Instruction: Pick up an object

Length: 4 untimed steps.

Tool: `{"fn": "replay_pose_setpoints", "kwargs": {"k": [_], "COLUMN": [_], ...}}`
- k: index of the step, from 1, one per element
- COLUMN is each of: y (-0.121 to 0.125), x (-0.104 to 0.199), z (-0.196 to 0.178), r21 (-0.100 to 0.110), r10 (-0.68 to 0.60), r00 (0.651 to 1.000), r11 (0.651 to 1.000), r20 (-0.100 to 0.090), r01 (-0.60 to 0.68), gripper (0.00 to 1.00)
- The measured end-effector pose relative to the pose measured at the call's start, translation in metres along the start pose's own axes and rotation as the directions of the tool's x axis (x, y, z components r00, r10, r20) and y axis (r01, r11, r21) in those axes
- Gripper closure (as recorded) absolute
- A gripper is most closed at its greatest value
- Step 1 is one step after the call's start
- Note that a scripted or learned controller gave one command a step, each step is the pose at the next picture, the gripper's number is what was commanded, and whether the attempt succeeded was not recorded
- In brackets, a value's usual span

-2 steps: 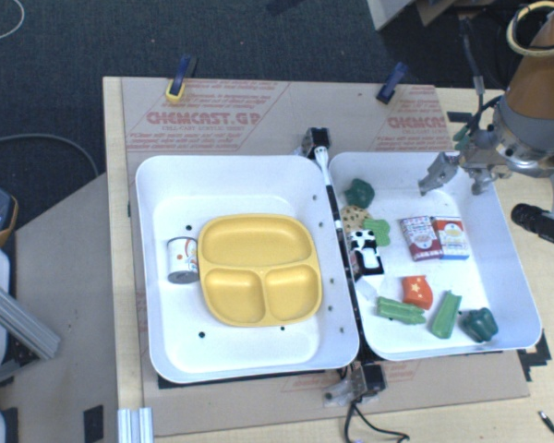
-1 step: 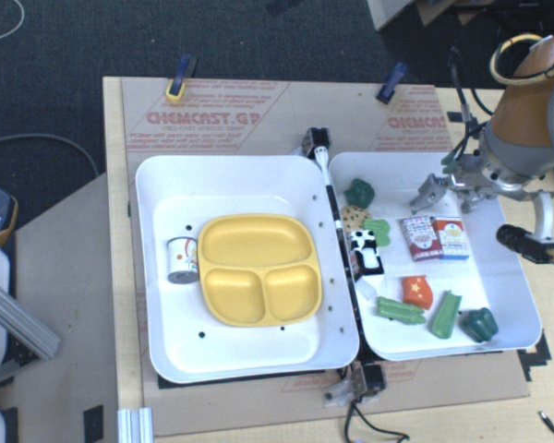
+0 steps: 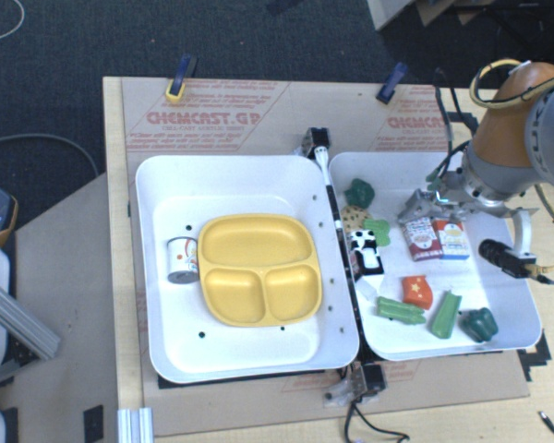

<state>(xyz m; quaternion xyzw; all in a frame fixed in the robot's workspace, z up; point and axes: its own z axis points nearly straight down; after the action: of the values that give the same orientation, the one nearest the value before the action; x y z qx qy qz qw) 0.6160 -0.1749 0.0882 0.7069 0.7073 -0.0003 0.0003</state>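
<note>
Gripper (image 3: 428, 206) low over the far middle of the right bin (image 3: 528, 326), at the far end of a red carton (image 3: 422, 239). Cannot tell from this slant whether released, clenched, or grasping anything. Arm (image 3: 506, 137) in from the right, orange band above the wrist.

Red carton flat on the bin floor, middle of the bin, touching a blue carton (image 3: 453, 241) on its right.

Elsewhere in the right bin:
- dark green lump (image 3: 359, 192) near the far left corner
- dotted beige piece (image 3: 353, 217) just beside it, nearer the front
- light green piece (image 3: 378, 230) next to that
- black-and-white toy (image 3: 364, 248) against the left wall
- orange block (image 3: 417, 290) toward the front, middle
- green pod (image 3: 400, 310) and green stick (image 3: 445, 313) along the front, apart from each other
- dark green pepper (image 3: 480, 323) at the front right corner, just beside the stick

Left bin (image 3: 157, 178) with a yellow plate (image 3: 258, 268) at its middle, three compartments. Small can (image 3: 182, 258) on its side, touching the plate's left edge.

Two clamps on the far edge of the bench: yellow clamp (image 3: 178, 81) toward the left, blue clamp (image 3: 391, 83) toward the right.
</note>
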Motion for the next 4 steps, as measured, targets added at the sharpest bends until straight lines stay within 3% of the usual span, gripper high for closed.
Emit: {"fn": "replay_pose_setpoints", "kwargs": {"k": [1,3,4], "y": [0.003,0.011,0.027], "x": [0.000,-0.001,0.054], "z": [-0.016,-0.134,-0.146], "r21": [-0.011,-0.008,-0.006], "r10": [-0.001,-0.001,-0.005], "r00": [1.000,1.000,1.000], "r11": [1.000,1.000,1.000], "r20": [0.003,0.002,-0.001], "r01": [0.001,0.001,0.005], "gripper": [1.00,1.00,1.00]}}
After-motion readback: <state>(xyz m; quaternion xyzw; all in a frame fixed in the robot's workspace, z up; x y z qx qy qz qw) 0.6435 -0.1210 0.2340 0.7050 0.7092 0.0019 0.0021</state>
